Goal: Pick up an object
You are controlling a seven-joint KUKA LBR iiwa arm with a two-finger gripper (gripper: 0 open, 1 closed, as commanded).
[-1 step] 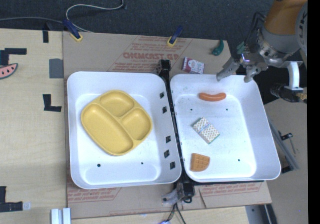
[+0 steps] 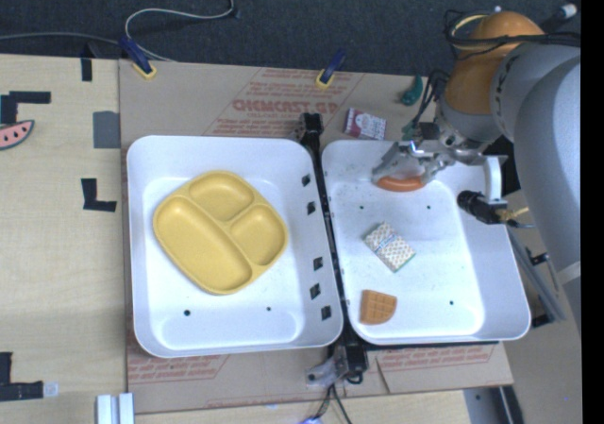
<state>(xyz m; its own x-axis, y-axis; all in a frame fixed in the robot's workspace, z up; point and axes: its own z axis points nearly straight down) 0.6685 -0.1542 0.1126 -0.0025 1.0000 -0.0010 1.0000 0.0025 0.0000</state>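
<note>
My gripper (image 2: 410, 165) is low over the far edge of the right bin (image 2: 491, 271), reaching in from the right. An orange-red sausage-shaped piece (image 2: 401, 183) lies directly under it, partly covered by the gripper; whether they touch is unclear. A small patterned packet (image 2: 390, 246) lies in the middle of the same bin. An orange waffle-like piece (image 2: 377, 307) sits near the bin's front edge.
The left bin (image 2: 170, 318) holds a yellow divided plate (image 2: 220, 229). A small red-and-white packet (image 2: 364, 124) lies on the cardboard behind the right bin. Clamps (image 2: 140, 59) (image 2: 330, 73) stand at the cardboard's far edge. The arm's bulk (image 2: 538, 129) overhangs the right side.
</note>
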